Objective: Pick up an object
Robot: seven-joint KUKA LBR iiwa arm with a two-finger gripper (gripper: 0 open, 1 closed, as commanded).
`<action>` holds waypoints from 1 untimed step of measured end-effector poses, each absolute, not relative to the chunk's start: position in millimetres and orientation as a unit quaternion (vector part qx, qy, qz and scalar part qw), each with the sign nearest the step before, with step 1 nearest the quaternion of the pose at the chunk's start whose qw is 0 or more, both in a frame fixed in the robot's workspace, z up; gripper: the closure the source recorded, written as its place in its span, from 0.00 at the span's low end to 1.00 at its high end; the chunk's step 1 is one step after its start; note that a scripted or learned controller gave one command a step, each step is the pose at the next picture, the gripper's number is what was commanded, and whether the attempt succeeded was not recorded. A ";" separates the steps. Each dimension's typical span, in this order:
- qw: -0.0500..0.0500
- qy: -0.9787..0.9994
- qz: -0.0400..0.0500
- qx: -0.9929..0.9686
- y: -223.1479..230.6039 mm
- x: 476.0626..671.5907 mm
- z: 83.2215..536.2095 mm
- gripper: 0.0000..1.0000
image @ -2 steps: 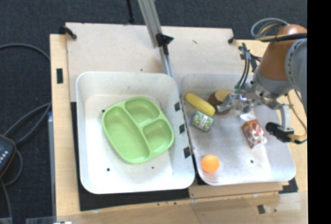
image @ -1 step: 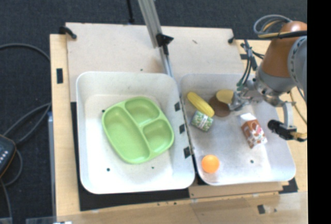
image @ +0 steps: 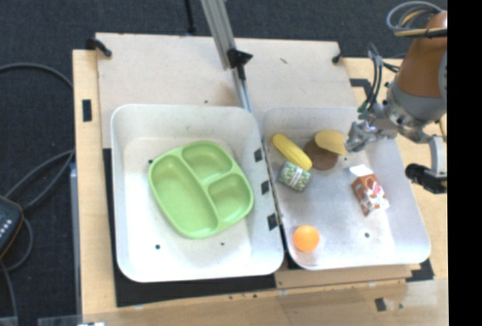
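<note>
The right bin [image: 399, 238] holds a yellow banana [image: 291, 150], a small green-labelled can [image: 294, 177], a yellow-and-brown round toy [image: 325, 148], a red-and-white carton [image: 369, 193] and an orange ball [image: 306, 239]. My gripper [image: 357, 138] hangs over the bin's upper right part, just right of the yellow-and-brown toy and above the carton. The arm's orange band [image: 423, 65] rises behind it at the right edge. I see nothing between the fingers.
The left bin [image: 128, 136] carries a light green divided plate [image: 200, 187]. A slanted metal pole [image: 215, 8] stands behind the bins, reaching down to the gap between them. Cables lie on the dark floor at left.
</note>
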State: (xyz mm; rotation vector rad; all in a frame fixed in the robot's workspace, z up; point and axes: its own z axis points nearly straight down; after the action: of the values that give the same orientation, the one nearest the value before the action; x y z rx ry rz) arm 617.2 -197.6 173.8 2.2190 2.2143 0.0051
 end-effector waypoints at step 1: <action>0.004 0.707 0.001 0.708 -204.2 619.5 219.6 1.00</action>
State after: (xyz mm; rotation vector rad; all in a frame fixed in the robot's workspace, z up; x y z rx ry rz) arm 619.5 -204.2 219.6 2.2177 2.2151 0.0046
